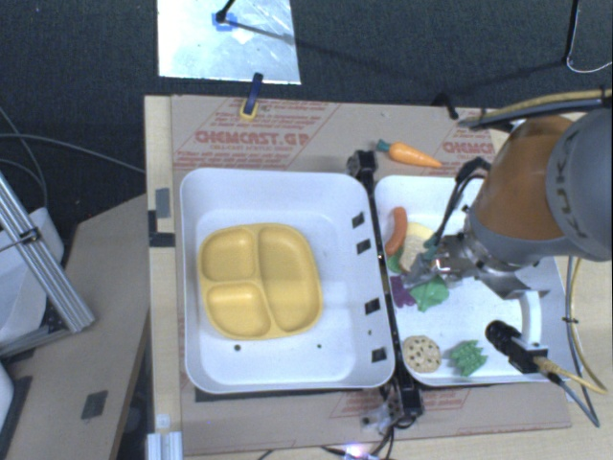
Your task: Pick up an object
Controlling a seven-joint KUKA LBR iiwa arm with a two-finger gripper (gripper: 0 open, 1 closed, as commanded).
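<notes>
One arm hangs over the right bin (450,192), its gripper (428,268) low above a toy heap; whether it is parted or closed, I cannot tell. Purple-and-green toy vegetable (424,294) lies just at its six o'clock, the sausage (397,229) at eleven.

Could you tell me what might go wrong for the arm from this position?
The end effector sits low in the right bin, where the hot dog, purple piece and green leafy piece crowd together, so it could nudge or catch a neighbour. The carrot lies outside the bin.
</notes>
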